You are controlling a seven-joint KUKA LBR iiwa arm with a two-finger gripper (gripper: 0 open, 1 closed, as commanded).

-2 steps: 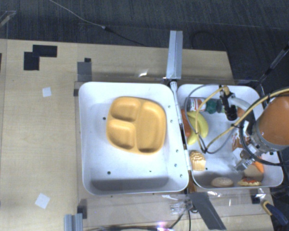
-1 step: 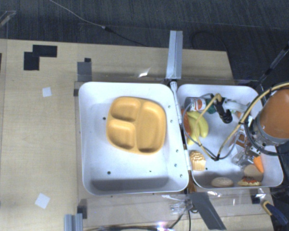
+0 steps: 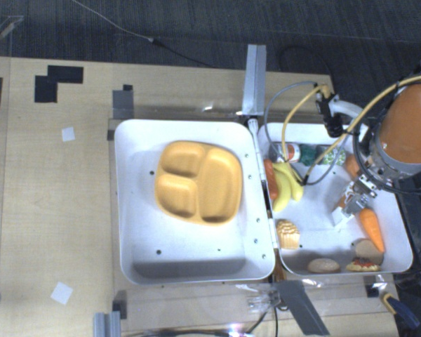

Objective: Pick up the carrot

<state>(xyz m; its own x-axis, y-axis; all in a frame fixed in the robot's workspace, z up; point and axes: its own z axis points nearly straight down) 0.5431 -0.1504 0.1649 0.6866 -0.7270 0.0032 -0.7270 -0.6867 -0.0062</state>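
The carrot is orange and tapered and lies near the right wall of the right bin, its narrow end pointing toward the front. My gripper hangs low over the bin floor just left of the carrot's thick end, close to it. Nothing is visibly held. The grey arm with its orange band reaches in from the right above it.
The right bin also holds a banana, a red piece by the left wall, a waffle-like block, a brown oval and a small burger-like toy at the front. A yellow divided plate sits in the left bin.
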